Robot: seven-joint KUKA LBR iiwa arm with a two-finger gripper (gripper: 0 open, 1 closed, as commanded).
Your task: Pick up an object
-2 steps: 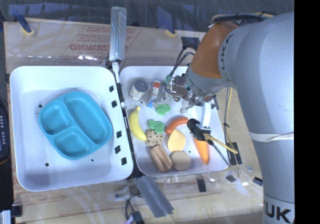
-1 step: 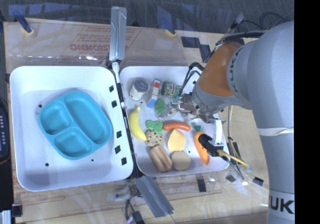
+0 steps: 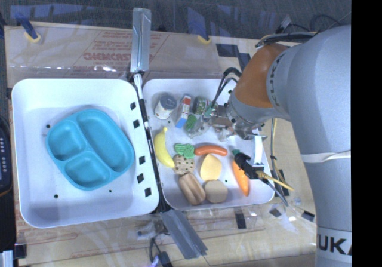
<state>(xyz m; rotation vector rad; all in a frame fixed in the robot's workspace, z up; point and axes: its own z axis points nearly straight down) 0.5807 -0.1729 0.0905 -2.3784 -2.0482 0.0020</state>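
The right bin holds several toy foods. A yellow banana lies at its left wall, with a green piece and a speckled cookie beside it. An orange sausage, a yellow fruit, a brown bread roll, a tan round piece and a carrot fill the near half. A grey can, a small bottle and a green packet sit at the far side. My gripper hangs low over the bin's far right part, just right of the green packet and above the sausage.
The left bin carries a blue divided plate. A grey divider bar runs between the bins at the back. The arm's grey body and orange band cover the right bin's right edge.
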